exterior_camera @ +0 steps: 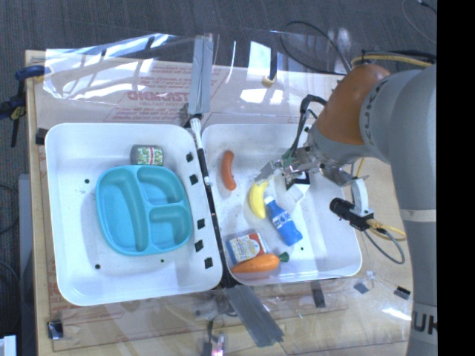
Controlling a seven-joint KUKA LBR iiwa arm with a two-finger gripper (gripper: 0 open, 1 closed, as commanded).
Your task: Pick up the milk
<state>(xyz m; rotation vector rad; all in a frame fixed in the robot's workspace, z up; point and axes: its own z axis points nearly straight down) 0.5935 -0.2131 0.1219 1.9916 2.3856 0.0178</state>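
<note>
The milk point(284, 222) is a small blue bottle with a white cap, lying at a slant in the middle of the right bin point(338, 252). Its cap end points up and to the right, toward my gripper point(295, 175). The gripper hangs over the bin just beyond that cap end, close above or touching it. The bottle's blue body lies free below the gripper. The grey arm with its orange band point(349, 110) comes in from the right.
A yellow banana point(257, 199) lies right beside the milk's left side. An orange sausage point(228, 170) is further left. A small carton point(244, 246) and a carrot point(258, 263) sit at the bin's front. The left bin holds a blue divided tray point(145, 208) and a green can point(147, 155).
</note>
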